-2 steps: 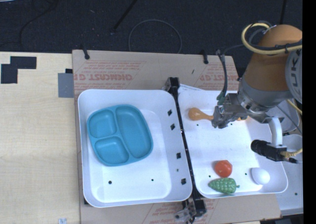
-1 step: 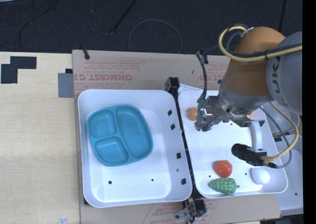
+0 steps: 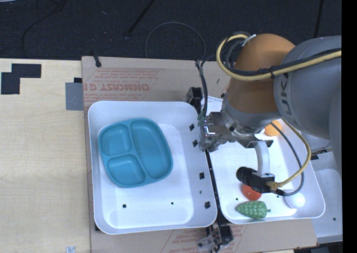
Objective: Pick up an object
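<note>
My gripper (image 3: 212, 136) hangs low over the left edge of the right bin (image 3: 316, 213), close to the divider between the two bins, with the grey and orange arm covering much of that bin. A green bumpy object (image 3: 252, 209) lies at the bin's front. A small red object (image 3: 251, 193) sits just behind it, partly hidden. At the front right corner rests a white rounded object (image 3: 294, 200). An orange object (image 3: 272, 129) peeks out from under the arm further back. Nothing is seen held in the gripper.
The left bin (image 3: 106, 213) holds a blue divided plate (image 3: 135, 152) with three compartments, lying toward its left back. The bins stand on brown cardboard (image 3: 128, 81) on the pale bench.
</note>
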You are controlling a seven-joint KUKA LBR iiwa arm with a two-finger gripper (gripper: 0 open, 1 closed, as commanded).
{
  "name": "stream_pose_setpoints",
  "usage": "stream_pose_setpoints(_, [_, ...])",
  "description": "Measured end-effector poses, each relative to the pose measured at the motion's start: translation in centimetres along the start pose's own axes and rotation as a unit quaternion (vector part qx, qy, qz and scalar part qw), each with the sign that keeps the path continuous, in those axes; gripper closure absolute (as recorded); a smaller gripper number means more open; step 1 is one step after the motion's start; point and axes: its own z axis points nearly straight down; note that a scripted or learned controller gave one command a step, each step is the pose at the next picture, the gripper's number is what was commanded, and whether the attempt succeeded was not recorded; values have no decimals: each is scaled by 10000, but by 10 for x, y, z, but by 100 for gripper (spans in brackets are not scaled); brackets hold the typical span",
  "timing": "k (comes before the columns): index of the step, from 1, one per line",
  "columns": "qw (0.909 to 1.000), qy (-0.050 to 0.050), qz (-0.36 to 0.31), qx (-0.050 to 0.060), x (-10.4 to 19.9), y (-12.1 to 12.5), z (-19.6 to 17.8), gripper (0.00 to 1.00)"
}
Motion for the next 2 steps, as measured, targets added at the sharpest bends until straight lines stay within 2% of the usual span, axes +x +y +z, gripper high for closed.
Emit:
stream_pose_setpoints(1, [10000, -1, -4, -8, 55, 9, -3, 100])
stream_pose_setpoints(2, [10000, -10, 9, -1, 53, 8, -2, 0])
